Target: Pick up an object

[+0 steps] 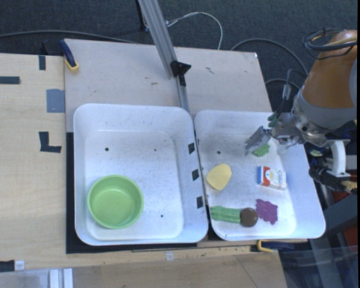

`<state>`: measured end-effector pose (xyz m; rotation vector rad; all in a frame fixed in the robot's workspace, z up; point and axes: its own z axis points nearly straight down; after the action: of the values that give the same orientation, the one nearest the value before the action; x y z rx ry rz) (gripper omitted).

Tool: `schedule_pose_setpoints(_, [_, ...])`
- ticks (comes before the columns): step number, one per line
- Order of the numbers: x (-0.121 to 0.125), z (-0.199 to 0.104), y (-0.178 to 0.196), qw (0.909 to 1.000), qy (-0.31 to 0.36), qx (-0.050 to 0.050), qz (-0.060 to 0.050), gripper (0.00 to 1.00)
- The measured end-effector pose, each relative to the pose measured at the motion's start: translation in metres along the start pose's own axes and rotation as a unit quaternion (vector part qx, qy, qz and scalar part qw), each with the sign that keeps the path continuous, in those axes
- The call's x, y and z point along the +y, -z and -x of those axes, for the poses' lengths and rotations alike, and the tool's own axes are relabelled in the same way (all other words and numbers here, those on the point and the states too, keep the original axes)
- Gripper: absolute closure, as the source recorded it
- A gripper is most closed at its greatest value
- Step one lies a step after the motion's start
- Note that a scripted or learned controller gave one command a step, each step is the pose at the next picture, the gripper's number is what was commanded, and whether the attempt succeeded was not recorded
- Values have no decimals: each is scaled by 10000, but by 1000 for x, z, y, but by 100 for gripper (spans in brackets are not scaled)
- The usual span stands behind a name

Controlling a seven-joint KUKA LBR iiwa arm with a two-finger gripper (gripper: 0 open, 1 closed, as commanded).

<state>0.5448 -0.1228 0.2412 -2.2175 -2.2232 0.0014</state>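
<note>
The hand [259, 141] hangs low in the right bin [228, 125], over a small green object [261, 151]; whether it grips is unclear. Nearby lie a red-white-blue packet [270, 177], a yellow piece [219, 176], a purple toy [267, 211], and a brown ball [248, 217] touching a green strip [225, 213]. The left bin [132, 125] holds a green bowl [115, 201].

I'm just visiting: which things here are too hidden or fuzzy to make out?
- Pincer: blurred against a small green object in the right bin, so whether it grips that object is unclear.
- Small green object: partly covered by the pincer; its kind is unreadable.
- Small carton: label too small to read.
- Arm: cut off at the right edge.
</note>
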Motion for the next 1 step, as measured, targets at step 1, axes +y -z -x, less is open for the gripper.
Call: schedule_pose_setpoints(1, [0, 0, 0, 10000, 0, -1, 1, 0])
